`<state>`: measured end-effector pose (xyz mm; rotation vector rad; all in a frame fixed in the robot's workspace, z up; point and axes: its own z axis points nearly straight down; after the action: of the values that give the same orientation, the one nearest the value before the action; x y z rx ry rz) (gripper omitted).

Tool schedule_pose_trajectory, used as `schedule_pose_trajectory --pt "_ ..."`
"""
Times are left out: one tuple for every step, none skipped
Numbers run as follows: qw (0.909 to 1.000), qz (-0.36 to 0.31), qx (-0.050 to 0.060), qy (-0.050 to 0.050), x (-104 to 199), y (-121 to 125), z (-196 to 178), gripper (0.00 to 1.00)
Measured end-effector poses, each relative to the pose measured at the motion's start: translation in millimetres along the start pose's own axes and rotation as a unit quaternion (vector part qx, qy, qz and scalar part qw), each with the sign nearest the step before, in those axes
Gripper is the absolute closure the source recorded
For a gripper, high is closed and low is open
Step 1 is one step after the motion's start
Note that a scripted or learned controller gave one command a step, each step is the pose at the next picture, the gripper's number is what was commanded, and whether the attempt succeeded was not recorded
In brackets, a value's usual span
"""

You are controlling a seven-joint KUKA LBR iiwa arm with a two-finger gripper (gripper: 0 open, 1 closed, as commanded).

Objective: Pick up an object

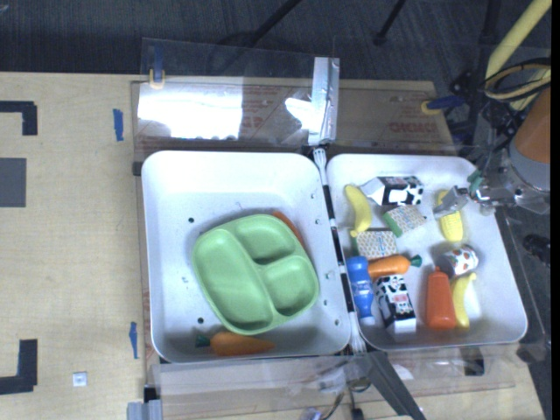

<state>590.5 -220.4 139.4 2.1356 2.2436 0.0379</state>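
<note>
Pincer (457,201) low over right bin (512,318), upper right part, just above small yellow piece (451,227); finger state cannot tell, nothing visibly held. Judgement: pre-grasp step. Drop straight on yellow piece, close across narrow width. Clutter tight: toy with red spot (461,260) below yellow piece, black-white carton (401,191) and banana (359,208) left of it. Bin wall near on right, limits approach. Green divided plate (255,272) in left bin (166,234), far left, no obstacle.

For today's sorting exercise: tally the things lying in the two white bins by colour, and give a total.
Green: 1, divided plate
Orange: 3, carrot, carrot, bottle
Yellow: 3, banana, corn, banana
Blue: 1, bottle
Black-and-white: 2, cartons
Mixed colours: 3
Total: 13
</note>
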Motion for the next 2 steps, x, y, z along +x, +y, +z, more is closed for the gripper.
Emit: schedule_pose_trajectory --pt "1.0000 -0.001 -0.001 0.000 0.0 2.1 0.6 0.00" --pt "1.0000 -0.001 -0.002 0.000 0.0 2.2 0.6 0.00"
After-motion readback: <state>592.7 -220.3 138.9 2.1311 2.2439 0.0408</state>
